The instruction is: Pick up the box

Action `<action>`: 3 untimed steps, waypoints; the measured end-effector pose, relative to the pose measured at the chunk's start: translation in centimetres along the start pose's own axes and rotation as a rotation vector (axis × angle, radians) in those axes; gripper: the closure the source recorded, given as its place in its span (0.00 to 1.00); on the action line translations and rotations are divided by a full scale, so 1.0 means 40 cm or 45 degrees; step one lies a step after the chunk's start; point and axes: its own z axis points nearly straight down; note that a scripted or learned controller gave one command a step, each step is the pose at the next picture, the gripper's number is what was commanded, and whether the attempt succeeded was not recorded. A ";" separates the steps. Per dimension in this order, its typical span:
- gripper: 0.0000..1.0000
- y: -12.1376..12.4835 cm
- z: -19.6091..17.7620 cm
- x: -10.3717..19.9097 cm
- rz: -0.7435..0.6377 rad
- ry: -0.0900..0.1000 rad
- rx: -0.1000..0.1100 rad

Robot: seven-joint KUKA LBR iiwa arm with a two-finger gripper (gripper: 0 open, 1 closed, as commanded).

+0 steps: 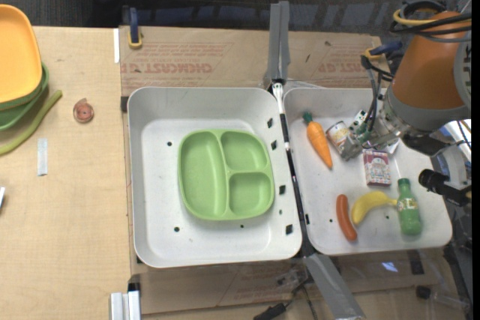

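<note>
1. Two white bins are being viewed side by side: left bin [150, 236] carrying a green divided tray [225, 174], right bin [322, 236] carrying the small items.
2. Arm [427, 75] is being brought in from the right, wrist low over the upper part of the right bin.
3. Gripper [358, 140] is being seen hanging just above the bin floor, next to a small crumpled packet [340, 137]. How far it is open cannot be told; nothing is being seen held in it.
4. Box [377, 167] is lying flat on the right bin floor, just below and slightly right of the gripper, close but apparently not being touched.
5. Neighbours being noted: carrot [319, 142] to the left, green bottle [409, 207], banana [369, 204] and sausage [346, 217] further down.
6. Step in hand, as judged: the gripper is being lined up on the box. For a clean grab, it is best shifted over the box centre, with the narrow sides being spanned and the packet being kept clear.
</note>
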 end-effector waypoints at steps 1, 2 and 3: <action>1.00 -0.135 0.133 -0.218 0.006 0.001 0.001; 1.00 0.012 0.250 -0.188 0.018 0.000 -0.001; 1.00 -0.107 0.246 -0.245 0.034 0.000 -0.002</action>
